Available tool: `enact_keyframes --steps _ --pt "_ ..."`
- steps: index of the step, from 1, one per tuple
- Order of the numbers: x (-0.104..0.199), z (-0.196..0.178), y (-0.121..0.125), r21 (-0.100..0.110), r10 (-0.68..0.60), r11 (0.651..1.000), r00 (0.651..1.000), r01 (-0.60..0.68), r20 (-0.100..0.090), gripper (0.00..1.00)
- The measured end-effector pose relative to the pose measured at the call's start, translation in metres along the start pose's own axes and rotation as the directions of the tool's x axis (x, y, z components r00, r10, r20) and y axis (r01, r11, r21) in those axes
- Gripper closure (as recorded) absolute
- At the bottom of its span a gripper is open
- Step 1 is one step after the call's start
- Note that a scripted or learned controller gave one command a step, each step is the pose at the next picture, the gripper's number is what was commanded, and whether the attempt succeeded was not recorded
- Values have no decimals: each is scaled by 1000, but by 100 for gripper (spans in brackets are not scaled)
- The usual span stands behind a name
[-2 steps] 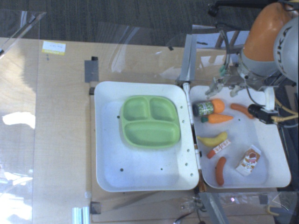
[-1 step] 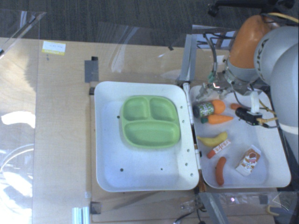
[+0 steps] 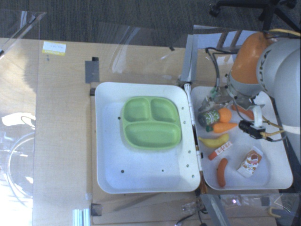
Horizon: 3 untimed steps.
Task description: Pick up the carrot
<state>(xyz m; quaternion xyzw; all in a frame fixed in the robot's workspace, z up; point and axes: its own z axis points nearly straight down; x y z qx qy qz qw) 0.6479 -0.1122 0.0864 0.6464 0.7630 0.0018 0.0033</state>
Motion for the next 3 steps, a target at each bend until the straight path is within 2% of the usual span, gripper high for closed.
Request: enact_keyframes --steps 1,2,3 --pt "1 -13 4 -9 -4 1000 1000 4 4 100" --pt "1 -13 3 -9 -3 1000 1000 4 4 0" --pt "2 -2 -42 -2 -21 1000 1000 21 1 0"
